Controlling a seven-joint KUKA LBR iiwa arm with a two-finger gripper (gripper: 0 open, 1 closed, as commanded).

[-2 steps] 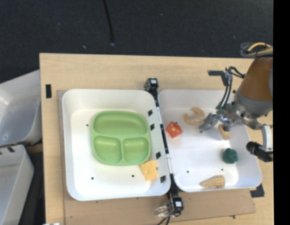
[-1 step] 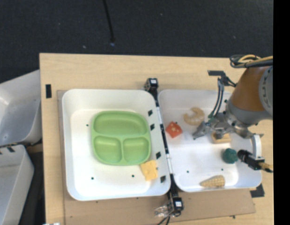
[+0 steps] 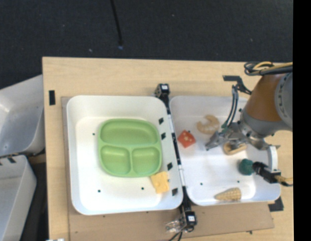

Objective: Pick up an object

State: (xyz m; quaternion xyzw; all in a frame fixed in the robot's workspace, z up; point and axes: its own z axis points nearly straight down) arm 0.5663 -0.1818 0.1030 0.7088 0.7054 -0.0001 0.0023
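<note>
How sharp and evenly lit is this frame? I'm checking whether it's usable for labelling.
Camera view: soft overall, small items slightly blurred; even lighting, no harsh glare on the shallow white right bin; the grey two-finger tool casts faint shadow; the green three-compartment plastic plate reads clearly.

Probably a robotics lab: a plywood bench (image 3: 120, 77) bearing two white bins (image 3: 77, 134) on dark carpet (image 3: 145, 19).

bins (image 3: 80, 134): smooth glossy white plastic | divided tray (image 3: 129, 147): matt green plastic | bench (image 3: 120, 74): pale wood-grain, matt | arm (image 3: 263, 104): orange band, satin sheen | cone (image 3: 228, 195): rough tan texture
</note>
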